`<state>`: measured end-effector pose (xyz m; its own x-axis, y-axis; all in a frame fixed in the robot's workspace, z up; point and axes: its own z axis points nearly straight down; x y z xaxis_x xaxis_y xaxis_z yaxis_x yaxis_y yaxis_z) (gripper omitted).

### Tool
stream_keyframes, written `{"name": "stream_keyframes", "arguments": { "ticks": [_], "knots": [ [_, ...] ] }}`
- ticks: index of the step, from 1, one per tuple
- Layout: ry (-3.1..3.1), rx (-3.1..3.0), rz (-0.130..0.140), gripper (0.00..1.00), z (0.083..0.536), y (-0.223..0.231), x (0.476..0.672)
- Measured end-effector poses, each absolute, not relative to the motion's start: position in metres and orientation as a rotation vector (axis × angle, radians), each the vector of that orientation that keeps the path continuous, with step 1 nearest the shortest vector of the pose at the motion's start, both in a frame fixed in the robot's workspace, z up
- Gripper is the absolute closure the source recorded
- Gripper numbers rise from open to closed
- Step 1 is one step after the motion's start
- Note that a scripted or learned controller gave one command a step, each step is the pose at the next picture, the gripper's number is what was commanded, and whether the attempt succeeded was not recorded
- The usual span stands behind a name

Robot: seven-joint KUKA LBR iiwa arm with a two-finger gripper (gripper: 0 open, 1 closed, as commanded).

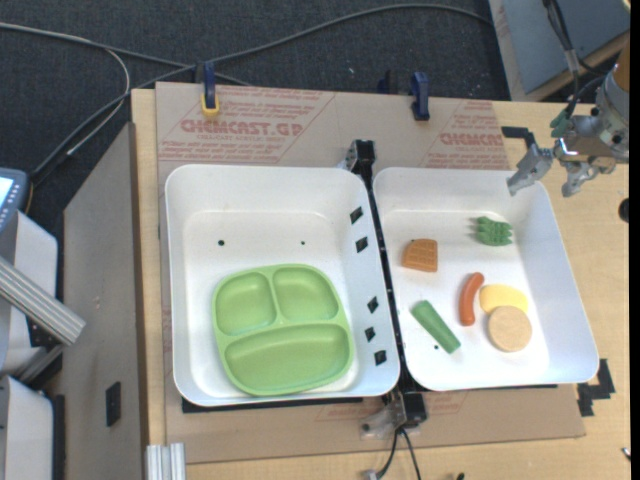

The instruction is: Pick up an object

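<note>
1. Jaws hang at the far right corner of the worktop, just over the far rim of the right bin; two prongs show spread wide apart, with nothing between them.
2. Right bin holds the candidates: a green leafy toy nearest the jaws, an orange waffle-like block toward the divider, a red sausage, a yellow piece touching a tan round disc, and a green stick near the front edge.
3. Left bin carries a green divided plate at its front.
4. Judged by look, these are light, stiff plastic play foods, likely smooth and prone to slipping.
5. The waffle-like block seems the easiest: it lies apart from the rest, with flat parallel sides to close across.
6. The sausage and the stick should be taken across their narrow width, at mid-length.
7. The disc and the yellow piece touch, so a grip there risks nudging both.
</note>
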<state>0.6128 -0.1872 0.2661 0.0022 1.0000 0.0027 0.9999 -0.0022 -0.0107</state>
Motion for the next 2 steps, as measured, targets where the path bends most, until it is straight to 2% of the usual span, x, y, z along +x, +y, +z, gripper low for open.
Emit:
{"name": "stream_keyframes", "arguments": {
  "ticks": [1,2],
  "knots": [
    [-2.221,-2.220,0.001,0.00,0.271,-0.187,0.615],
    [-2.215,-2.217,0.007,0.00,0.208,-0.190,0.612]
  ]
}}
